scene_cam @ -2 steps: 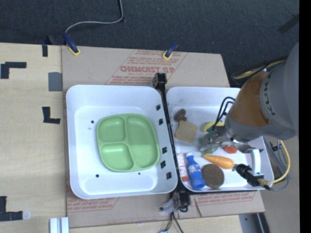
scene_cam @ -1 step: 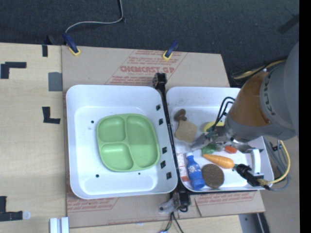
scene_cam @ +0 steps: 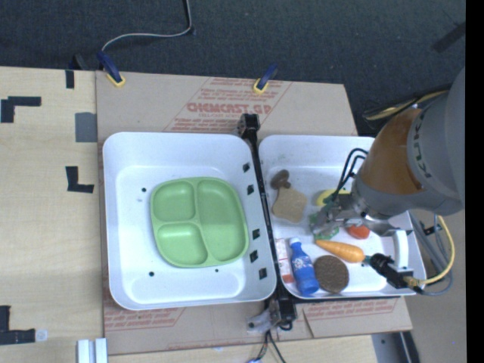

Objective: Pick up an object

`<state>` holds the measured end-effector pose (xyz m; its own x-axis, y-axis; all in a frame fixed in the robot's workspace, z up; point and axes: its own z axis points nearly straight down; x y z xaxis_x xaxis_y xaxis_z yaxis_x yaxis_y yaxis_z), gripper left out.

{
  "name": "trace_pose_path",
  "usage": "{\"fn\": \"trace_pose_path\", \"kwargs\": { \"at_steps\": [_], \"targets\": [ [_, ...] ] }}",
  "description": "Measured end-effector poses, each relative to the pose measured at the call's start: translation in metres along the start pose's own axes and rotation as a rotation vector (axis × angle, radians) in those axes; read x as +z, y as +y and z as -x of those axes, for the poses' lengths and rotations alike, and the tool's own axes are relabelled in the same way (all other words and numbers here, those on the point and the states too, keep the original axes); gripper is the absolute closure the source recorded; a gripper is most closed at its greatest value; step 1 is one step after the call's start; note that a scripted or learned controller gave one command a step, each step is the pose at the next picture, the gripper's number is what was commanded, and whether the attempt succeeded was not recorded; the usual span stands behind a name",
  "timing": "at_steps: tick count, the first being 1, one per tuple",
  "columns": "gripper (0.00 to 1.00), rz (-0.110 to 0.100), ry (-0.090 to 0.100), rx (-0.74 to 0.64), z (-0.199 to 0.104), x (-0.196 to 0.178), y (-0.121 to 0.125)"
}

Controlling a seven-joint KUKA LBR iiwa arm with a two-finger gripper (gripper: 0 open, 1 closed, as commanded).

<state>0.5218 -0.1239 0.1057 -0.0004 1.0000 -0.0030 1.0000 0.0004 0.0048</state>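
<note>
The right bin (scene_cam: 302, 151) holds several small items: a tan sponge-like block (scene_cam: 290, 205), a small brown piece (scene_cam: 280, 178), an orange carrot (scene_cam: 342, 249), a blue bottle (scene_cam: 304, 268), a brown round disc (scene_cam: 331, 273), a red piece (scene_cam: 358, 232) and a yellow-green piece (scene_cam: 326, 197). My gripper (scene_cam: 327, 219) hangs low over the middle of this bin, just right of the tan block and above the carrot. Its fingers are dark and small against the clutter.
The left bin (scene_cam: 121, 203) carries a green divided plate (scene_cam: 200, 221). A black divider (scene_cam: 258, 195) runs between the bins. The arm's grey and orange body (scene_cam: 401, 165) covers the right bin's right side. Cardboard lies under both bins.
</note>
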Motion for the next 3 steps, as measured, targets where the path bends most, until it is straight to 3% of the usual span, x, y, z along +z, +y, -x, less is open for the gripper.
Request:
{"fn": "trace_pose_path", "kwargs": {
  "at_steps": [1,2,3],
  "targets": [
    [0.00,0.000,0.000,0.000,0.000,0.000,0.000],
    [0.00,-0.004,0.001,0.000,0.003,0.019,0.000],
    [1.00,0.000,-0.001,0.000,0.004,0.009,0.001]
  ]
}}
